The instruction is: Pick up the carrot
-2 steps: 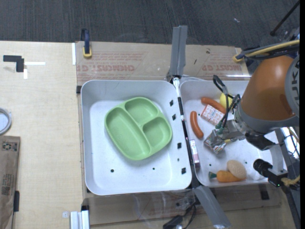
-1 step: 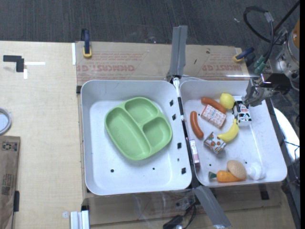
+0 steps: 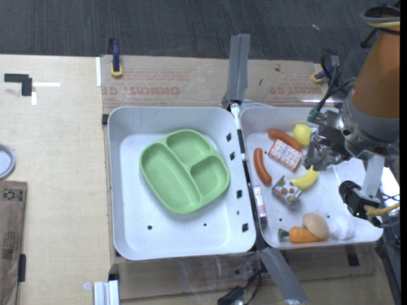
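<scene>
The carrot (image 3: 300, 236) is orange with a green tip and lies near the front edge of the right bin (image 3: 356, 237), touching a tan bread roll (image 3: 315, 225). My gripper (image 3: 317, 154) hangs over the middle of the right bin, well behind the carrot, between a yellow lemon (image 3: 301, 133) and a banana (image 3: 304, 179). Nothing shows between its fingers.
The right bin also holds two sausages (image 3: 261, 165) (image 3: 283, 137), a red and white box (image 3: 284, 154), a small carton (image 3: 286, 190) and a white object (image 3: 342, 228). A green divided plate (image 3: 184, 169) lies in the left bin (image 3: 127, 234). The arm's body looms at the right.
</scene>
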`<state>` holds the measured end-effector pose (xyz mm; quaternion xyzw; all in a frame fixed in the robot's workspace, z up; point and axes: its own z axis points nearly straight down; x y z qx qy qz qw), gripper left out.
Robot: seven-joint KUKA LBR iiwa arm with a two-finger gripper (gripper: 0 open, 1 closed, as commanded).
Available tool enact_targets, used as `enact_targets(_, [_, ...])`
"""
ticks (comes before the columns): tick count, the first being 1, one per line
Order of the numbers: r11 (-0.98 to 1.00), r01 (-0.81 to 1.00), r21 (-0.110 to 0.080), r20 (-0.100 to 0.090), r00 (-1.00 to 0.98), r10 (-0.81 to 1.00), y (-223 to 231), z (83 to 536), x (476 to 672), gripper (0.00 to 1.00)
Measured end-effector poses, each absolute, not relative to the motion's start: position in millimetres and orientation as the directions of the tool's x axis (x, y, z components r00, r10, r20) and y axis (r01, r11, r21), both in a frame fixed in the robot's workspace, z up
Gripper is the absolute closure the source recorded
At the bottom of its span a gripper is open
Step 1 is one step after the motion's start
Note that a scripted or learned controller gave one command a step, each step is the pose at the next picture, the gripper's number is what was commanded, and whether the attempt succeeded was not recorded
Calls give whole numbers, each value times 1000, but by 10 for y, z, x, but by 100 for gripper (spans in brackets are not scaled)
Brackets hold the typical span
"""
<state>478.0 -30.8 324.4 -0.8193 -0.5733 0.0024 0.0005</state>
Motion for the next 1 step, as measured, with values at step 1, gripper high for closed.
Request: enact_targets(1, [-362, 932, -3, -3, 362, 932, 99, 3473, 4781, 100])
